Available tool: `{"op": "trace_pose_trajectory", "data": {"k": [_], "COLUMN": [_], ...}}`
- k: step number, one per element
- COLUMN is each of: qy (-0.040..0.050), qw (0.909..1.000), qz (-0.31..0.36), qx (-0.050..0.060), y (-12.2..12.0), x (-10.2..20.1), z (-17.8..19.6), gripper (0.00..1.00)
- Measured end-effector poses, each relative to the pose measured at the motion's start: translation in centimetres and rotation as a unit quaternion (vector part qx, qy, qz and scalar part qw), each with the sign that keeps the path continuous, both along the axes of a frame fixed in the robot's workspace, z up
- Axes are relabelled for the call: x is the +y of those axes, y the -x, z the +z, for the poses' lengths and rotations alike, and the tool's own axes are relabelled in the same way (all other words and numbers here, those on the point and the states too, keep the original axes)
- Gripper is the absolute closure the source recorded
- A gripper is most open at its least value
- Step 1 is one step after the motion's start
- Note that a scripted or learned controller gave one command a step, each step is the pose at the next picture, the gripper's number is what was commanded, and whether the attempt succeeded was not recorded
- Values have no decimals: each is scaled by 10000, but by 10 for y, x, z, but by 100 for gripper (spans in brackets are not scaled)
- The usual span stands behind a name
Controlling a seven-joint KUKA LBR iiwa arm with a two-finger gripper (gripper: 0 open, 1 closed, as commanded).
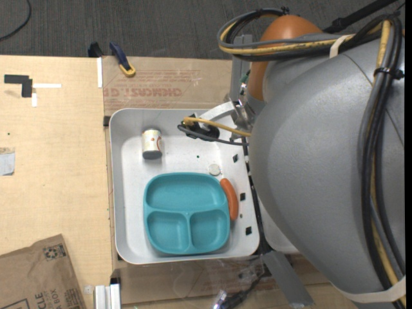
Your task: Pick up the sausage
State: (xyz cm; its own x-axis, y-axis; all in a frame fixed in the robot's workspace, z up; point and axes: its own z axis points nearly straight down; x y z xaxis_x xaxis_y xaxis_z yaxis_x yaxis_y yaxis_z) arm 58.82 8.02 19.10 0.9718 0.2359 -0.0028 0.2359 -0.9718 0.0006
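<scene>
Shallow white bin (122, 192) holding a teal three-compartment plate (187, 212) at its near side, with the orange sausage (230, 198) lying on the bin floor just beside the plate's right rim. Small white can (151, 143) on its side toward the far left corner; tiny pale disc (214, 170) beyond the plate. Right side blocked by the grey arm (328, 166); gripper hidden, finger state impossible to tell.
</scene>
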Motion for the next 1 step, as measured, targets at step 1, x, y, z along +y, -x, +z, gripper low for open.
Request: {"op": "trace_pose_trajectory", "data": {"k": [1], "qy": [4], "qw": [9998], "qz": [-204], "qx": [12], "y": [75], "x": [22], "z": [-27], "gripper": [0]}}
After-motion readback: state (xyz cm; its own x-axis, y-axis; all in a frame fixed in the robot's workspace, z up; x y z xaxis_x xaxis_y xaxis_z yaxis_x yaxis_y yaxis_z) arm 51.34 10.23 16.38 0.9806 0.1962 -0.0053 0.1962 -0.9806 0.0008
